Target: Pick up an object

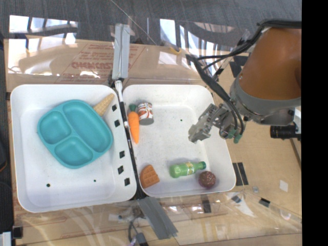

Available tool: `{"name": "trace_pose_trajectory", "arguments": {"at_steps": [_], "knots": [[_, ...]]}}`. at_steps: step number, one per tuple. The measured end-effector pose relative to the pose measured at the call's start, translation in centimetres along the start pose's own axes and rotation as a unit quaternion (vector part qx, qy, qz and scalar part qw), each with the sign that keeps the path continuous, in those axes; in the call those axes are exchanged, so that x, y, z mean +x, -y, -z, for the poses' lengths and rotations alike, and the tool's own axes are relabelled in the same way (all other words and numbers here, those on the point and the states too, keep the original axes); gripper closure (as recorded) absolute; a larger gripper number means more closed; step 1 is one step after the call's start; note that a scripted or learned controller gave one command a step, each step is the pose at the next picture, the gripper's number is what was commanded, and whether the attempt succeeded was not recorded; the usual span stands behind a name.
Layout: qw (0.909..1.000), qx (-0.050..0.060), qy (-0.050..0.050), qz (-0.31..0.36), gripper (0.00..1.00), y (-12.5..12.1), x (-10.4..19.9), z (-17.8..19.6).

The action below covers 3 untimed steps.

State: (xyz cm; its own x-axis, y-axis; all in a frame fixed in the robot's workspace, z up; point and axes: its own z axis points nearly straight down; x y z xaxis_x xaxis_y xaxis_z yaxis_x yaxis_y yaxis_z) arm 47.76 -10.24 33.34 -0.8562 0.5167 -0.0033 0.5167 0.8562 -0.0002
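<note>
The objects lie in the right bin: a carrot and a small can at its left wall, a waffle piece, a green bottle and a brown ball near the front. The gripper hovers above the bin's right side, holding nothing; its finger spread cannot be told. A teal divided plate sits in the left bin.

My gripper hangs over bare floor mid-frame in the right bin. A carrot and can crowd the left wall; bottle, brown ball and waffle line the lower edge.
</note>
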Motion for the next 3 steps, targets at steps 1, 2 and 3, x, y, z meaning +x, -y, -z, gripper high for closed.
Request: {"name": "trace_pose_trajectory", "arguments": {"at_steps": [1,2,3], "knots": [[1.0000,0.000,0.002,0.005,1.00,-0.2,-0.1,1.1],[1.0000,0.000,0.003,0.009,1.00,-0.3,-0.2,2.2],[0.9999,0.000,0.005,0.012,1.00,-0.4,-0.3,3.3]]}}
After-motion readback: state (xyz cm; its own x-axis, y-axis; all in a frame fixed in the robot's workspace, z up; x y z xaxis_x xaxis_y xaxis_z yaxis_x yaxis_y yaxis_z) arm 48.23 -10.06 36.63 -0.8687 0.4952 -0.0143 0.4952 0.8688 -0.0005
